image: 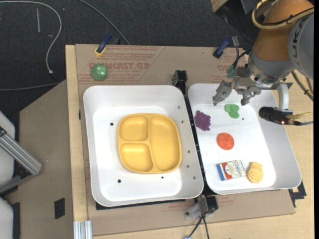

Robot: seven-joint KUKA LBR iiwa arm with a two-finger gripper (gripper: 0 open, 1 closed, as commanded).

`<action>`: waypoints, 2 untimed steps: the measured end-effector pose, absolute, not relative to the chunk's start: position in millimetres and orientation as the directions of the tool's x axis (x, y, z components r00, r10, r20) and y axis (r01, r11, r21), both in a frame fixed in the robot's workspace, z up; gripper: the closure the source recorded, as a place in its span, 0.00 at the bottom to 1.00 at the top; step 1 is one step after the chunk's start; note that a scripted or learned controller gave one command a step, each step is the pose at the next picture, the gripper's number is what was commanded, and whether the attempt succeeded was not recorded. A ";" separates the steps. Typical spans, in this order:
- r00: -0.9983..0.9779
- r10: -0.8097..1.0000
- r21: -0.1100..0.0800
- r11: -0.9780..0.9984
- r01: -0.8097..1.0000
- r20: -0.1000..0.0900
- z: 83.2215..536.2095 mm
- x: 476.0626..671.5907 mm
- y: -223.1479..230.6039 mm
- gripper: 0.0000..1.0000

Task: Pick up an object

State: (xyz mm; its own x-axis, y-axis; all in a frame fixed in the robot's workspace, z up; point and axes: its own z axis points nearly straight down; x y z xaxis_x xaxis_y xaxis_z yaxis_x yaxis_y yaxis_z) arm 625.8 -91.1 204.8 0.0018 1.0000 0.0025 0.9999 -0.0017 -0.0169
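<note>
Gripper (232,98) up near the top of the right bin (286,148), fingers spread wide, nothing between them. Just above the green toy (232,110), one finger tip on each side of it but higher up, not touching as far as can be told. Arm (279,34) coming in from the right, big and grey with an orange band.

More toys in the same bin: a purple one (202,120) to the left near the bin wall, an orange one (225,141) lower down in the middle, a small box (231,170) and a yellow toy (254,172) side by side near the bottom edge. All well apart from each other. Yellow plate (149,143) alone in the left bin (99,133). Green ball (99,72) out on the desk (149,59), away from both bins.

Step in hand, most likely: lining up over the green toy, ready to go down. Nothing picked up yet.

Next move, at a guess: straight down so the fingers land on both sides of the green toy, then squeeze, then lift. Toy small and flat and bumpy, so easy to miss or to push away. Must go low, close to the bin floor, and stay centered.
</note>
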 end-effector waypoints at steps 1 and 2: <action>-0.001 1.000 -0.002 0.001 1.000 0.001 214.0 628.5 -90.9 0.00; 0.000 1.000 -0.006 0.000 1.000 0.001 170.8 627.3 -95.7 0.00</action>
